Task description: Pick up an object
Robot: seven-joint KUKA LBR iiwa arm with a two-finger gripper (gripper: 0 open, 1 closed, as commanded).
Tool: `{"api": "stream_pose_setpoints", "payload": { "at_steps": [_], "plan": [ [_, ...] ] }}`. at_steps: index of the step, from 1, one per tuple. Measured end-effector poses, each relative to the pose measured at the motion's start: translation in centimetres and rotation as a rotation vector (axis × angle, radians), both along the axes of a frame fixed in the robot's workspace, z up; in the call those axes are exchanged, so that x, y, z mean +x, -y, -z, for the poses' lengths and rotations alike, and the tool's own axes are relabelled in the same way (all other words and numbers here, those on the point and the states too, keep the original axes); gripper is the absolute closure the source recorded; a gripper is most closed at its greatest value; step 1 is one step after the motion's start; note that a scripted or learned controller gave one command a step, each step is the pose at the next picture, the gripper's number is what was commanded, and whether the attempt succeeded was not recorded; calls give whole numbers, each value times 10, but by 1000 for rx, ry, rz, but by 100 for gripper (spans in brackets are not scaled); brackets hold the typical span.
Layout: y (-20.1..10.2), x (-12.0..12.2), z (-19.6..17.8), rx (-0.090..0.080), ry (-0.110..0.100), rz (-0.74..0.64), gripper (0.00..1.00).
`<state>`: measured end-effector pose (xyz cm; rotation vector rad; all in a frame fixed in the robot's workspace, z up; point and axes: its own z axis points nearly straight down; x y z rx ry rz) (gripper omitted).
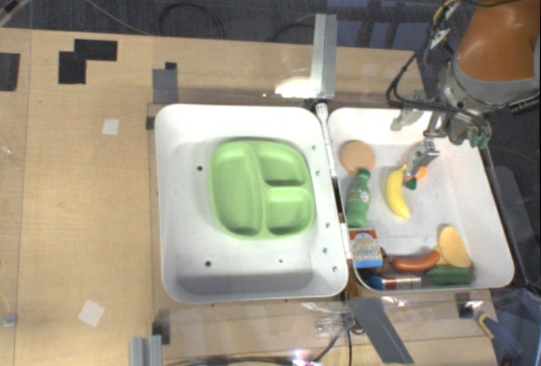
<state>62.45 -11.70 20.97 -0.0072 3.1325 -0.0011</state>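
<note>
Now | gripper [416,167] above right bin [499,229], grip state unclear | banana [396,193] just at its 7 o'clock | centre over banana, descend straight.

The arm [499,43] is cut off by the top and right picture edges. The gripper [418,166] is too small and blurred for its finger spacing to be read. A small printed box [365,248] carries a label too small to read. A dark object [397,281] at the near wall of the right bin [499,221] is partly hidden beneath a red sausage-shaped item [414,261]; its identity cannot be told.
</note>
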Motion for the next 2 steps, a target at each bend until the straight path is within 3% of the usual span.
{"api": "stream_pose_setpoints", "payload": {
  "at_steps": [1, 2],
  "plan": [
    [-8, -6, 106, -4, 13, -118, 0],
    [20, 27, 110, -8, 23, -233, 0]
  ]
}}
